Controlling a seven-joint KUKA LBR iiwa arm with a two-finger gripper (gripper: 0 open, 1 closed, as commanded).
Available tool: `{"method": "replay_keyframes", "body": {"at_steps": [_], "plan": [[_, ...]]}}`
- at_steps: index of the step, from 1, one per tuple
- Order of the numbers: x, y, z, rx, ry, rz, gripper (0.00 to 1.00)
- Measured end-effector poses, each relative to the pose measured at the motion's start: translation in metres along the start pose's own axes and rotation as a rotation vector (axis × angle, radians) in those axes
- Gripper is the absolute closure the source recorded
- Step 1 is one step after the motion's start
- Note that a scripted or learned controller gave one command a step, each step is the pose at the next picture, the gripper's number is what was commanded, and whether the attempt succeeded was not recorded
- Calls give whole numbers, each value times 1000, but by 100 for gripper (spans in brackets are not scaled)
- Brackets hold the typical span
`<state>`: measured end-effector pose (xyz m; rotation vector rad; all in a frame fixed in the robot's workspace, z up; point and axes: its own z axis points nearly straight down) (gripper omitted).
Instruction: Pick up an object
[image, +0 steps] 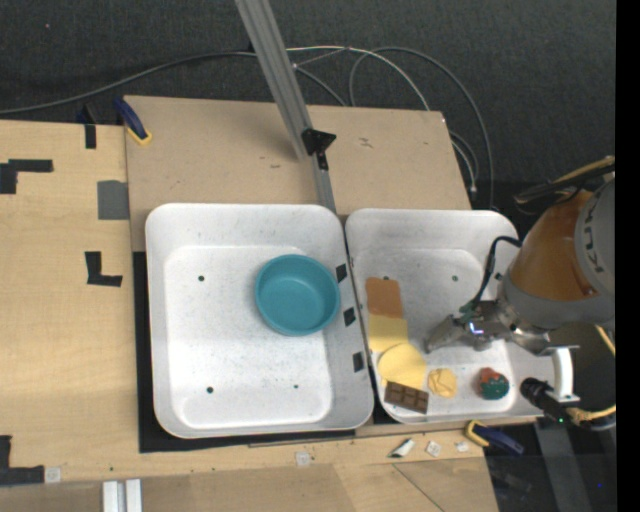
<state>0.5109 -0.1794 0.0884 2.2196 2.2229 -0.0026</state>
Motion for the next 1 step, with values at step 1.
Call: {"method": "replay_keyframes", "body": {"at_steps": [1], "plan": [[1, 0, -11, 1, 2, -1, 100]]}}
